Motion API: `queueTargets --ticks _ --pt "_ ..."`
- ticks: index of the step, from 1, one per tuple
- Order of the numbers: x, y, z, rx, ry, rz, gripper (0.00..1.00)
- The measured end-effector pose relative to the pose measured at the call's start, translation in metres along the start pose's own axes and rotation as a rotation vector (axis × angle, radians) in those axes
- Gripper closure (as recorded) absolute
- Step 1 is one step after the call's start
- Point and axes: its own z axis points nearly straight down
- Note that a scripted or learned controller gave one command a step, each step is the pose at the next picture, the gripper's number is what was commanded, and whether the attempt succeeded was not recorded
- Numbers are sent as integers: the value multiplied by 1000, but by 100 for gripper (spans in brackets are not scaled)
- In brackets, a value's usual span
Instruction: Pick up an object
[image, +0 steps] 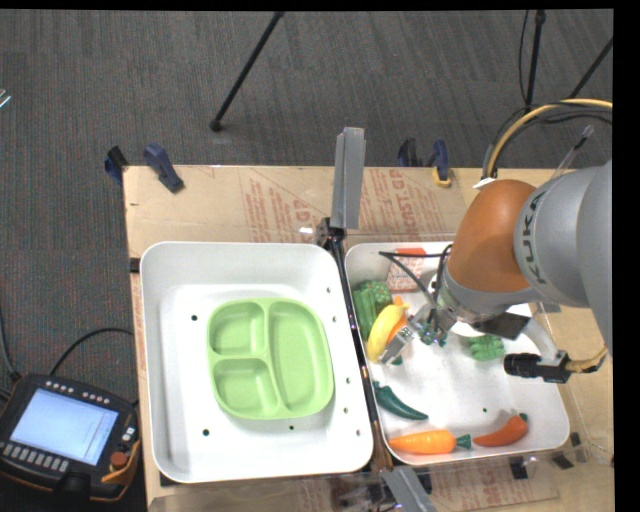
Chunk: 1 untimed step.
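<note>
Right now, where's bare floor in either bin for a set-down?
Left bin: a white margin all round the green divided plate, widest at its left. Right bin: one open patch mid-floor, between the hand, dark green pepper and carrot. Its left side, by the banana, is crowded.

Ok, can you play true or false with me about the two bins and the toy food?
1. The green divided plate sits in the left bin. True.
2. The carrot lies on the plate. False: it lies in the right bin, near the front edge.
3. The end effector is over the right bin, beside the banana. True.
4. The banana is blue. False: it is yellow.
</note>
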Motion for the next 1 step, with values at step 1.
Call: queueTargets --ticks 1 --pt "0 0 -9 1 0 -5 100"
